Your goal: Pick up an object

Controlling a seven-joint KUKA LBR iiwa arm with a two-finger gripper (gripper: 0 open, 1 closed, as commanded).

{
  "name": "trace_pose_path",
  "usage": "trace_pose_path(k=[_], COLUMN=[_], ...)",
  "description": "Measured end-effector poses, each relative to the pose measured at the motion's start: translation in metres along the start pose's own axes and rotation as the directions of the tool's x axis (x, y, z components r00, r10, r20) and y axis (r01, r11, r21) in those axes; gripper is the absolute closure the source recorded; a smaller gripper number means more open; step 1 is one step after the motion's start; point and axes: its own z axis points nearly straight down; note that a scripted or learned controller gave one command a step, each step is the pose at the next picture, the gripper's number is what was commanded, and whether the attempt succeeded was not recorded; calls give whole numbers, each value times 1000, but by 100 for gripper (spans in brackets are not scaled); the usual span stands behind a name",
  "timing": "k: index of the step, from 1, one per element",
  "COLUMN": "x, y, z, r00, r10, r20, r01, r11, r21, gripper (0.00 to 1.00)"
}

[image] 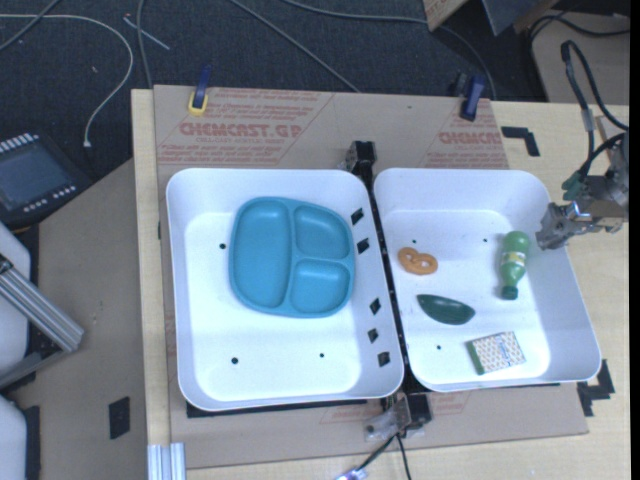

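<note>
Gripper hovering at right bin's edge, nothing in its grasp

Gripper [556, 230] is sitting at the 3 o'clock side of the bench, over the right rim of the right bin [455, 183]. Whether its jaws are spread or pressed together I cannot tell; nothing is showing between them. Cables are trailing up from the wrist toward 1 o'clock.

Four objects are lying in the right bin. Green bottle [513, 262] is resting just left of the gripper, at 9 o'clock from it, long axis running roughly 12 to 6, close but apart. Orange pretzel [417, 261] is lying near the bin's left wall. Dark green leaf-shaped piece [445, 310] is sitting at 5 o'clock from the pretzel, near the bin's middle. Patterned square packet [496, 351] is lying at 5 o'clock from the leaf piece, near the bin's lower rim, tilted.

Left bin [200, 348] is holding a blue divided plate [292, 257], three compartments, lying flat in the upper middle.

Blue clamps [201, 90] are gripping the bench's far edge at 11 and 1 o'clock.
</note>
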Motion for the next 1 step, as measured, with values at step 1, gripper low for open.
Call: trace_pose_path(k=[1], x=[59], y=[4], z=[9], r00=[1000], r10=[-1], r20=[-3], r01=[1], r11=[1000], r21=[5], gripper=[100])
